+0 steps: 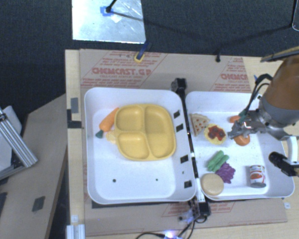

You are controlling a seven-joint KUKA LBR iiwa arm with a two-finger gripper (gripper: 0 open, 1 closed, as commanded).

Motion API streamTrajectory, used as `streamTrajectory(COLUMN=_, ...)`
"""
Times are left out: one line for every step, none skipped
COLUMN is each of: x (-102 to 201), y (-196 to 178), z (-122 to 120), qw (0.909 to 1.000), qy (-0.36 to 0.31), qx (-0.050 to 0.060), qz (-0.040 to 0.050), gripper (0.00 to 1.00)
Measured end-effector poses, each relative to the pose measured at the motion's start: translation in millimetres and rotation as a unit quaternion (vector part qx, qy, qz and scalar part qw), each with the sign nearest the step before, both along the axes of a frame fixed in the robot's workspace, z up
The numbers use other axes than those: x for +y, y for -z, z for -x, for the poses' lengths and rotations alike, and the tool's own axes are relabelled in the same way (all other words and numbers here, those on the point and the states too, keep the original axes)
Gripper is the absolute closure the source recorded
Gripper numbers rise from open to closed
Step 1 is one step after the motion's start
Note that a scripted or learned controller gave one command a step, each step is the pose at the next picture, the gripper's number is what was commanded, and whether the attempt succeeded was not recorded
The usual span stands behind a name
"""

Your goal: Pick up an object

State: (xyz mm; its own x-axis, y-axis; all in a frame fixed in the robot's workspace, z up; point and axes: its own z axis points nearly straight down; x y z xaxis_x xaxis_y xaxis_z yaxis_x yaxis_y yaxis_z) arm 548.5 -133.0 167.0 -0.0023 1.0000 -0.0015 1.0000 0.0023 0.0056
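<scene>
My gripper [239, 131] hangs low over the right bin [276, 180], near its upper right part. An orange-red round piece [242, 140] lies right under it, partly covered by it. A small orange bit [233, 118] shows just above the gripper. To the left of the gripper sits a yellow tart with red filling [216, 134], with a pizza slice [199, 122] beyond it. Whether the gripper touches the orange-red piece is hidden.
Green beans [217, 160], purple grapes [226, 173], a tan bun [212, 184] and a small can [257, 176] lie lower in the right bin. The left bin [97, 178] bears a yellow divided plate [142, 132] and a carrot [107, 120].
</scene>
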Motion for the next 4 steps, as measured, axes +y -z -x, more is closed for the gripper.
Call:
streamTrajectory(x=-0.3, y=-53.3, z=-1.3, qw=1.0000, qy=-0.001, qx=0.000, qz=0.0000, gripper=1.00)
streamTrajectory(x=53.1, y=-51.4, z=-32.4, qw=1.0000, qy=-0.002, qx=0.001, qz=-0.0009, gripper=1.00)
streamTrajectory(x=101.3, y=-65.2, z=-55.1, qw=1.0000, qy=-0.002, qx=0.001, qz=-0.0012, gripper=1.00)
streamTrajectory(x=139.7, y=-53.6, z=-76.4, qw=1.0000, qy=-0.003, qx=0.001, qz=-0.0009, gripper=1.00)
